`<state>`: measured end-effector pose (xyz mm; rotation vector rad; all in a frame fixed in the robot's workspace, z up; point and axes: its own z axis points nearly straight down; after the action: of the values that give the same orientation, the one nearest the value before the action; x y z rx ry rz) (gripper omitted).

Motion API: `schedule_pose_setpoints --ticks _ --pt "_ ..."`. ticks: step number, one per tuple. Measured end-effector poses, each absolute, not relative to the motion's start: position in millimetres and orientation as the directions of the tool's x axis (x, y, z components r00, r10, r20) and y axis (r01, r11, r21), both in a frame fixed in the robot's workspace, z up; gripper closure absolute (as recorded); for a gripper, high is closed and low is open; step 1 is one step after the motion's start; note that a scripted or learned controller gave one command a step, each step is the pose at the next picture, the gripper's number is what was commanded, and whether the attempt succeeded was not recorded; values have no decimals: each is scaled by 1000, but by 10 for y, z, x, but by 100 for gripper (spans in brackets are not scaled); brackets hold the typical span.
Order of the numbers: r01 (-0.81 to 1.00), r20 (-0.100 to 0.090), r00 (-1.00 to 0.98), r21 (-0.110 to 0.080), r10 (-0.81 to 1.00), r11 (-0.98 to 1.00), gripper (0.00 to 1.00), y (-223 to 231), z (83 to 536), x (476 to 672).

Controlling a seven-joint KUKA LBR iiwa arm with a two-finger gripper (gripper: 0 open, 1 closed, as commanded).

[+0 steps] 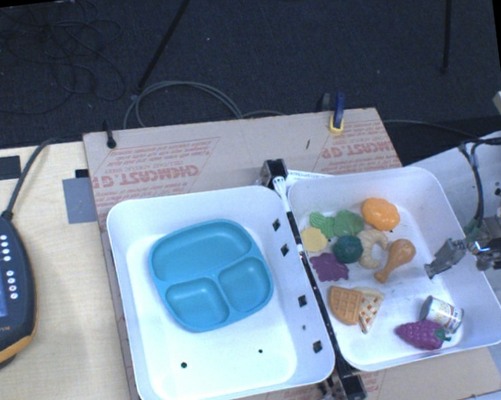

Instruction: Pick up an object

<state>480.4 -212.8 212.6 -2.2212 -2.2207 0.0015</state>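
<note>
hand (443,261) hovers at the right bin's (457,204) right rim; you can't tell its state from here. nearest pick: small can (443,314) lying tilted by the purple grapes (420,335), touching them. judge it light, stiff, slick-walled. take it across the round body, not the ends.

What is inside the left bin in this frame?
The left bin holds one blue divided tray, its three compartments bare. What lies beneath the tray is covered.
</note>
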Motion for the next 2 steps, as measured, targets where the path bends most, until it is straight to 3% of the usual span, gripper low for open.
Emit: schedule_pose_setpoints --ticks 1,2 --pt "1000 1 -5 2 1000 5 0 -1827 835 5565" --pt "1000 4 -2 -10 1000 2 0 -1499 866 6164"
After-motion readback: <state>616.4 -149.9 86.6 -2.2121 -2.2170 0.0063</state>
